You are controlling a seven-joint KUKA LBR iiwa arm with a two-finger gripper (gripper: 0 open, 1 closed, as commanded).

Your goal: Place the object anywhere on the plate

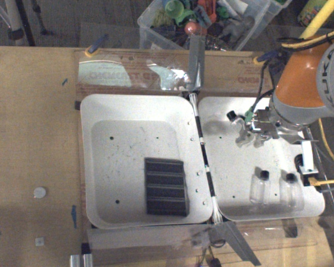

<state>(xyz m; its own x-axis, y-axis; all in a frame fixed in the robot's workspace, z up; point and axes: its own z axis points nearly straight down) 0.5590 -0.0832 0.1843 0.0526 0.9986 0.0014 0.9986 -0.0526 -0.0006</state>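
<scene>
Two clear bottles point(273, 187) lie near (below) the claw point(249, 133).

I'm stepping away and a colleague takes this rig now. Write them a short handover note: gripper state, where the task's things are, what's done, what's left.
Gripper: over the upper part of the right bin, nothing visible between its jaws; whether they are open or shut cannot be told from here.
Two small clear bottles with dark caps, one left of the other, sit in the lower right bin, apart from the gripper.
Dark ribbed rectangular plate: flat in the lower part of the left bin, with nothing on it.
Done: nothing placed yet.
Left: grasp an object, carry it across to the left bin, set it on the plate.
</scene>
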